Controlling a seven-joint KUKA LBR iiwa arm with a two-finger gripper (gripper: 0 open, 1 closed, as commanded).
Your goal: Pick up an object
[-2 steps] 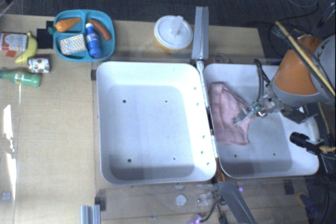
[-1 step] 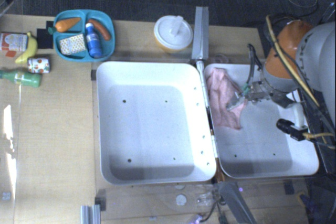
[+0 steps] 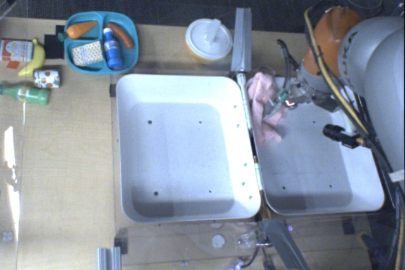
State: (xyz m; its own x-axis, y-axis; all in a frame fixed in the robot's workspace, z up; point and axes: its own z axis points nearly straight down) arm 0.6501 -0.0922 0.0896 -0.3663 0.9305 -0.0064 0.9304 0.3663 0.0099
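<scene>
A crumpled pink cloth (image 3: pixel 262 107) lies against the left wall of the right bin (image 3: pixel 329 190), draped partly up the rim. My gripper (image 3: pixel 281 101) hangs low over the cloth's right edge, touching or almost touching it. The grey arm with its orange band (image 3: pixel 329 35) reaches in from the right and covers the bin's upper right part. The view does not show whether any cloth is gripped.
The left bin (image 3: pixel 183 148) sits beside the right one across a metal rail (image 3: pixel 241 41). Behind the bins stand a lidded cup (image 3: pixel 209 40) and a blue divided plate (image 3: pixel 101 42) of toy food. A banana (image 3: pixel 33 59), a can (image 3: pixel 46 78) and a green bottle (image 3: pixel 25 94) lie far left.
</scene>
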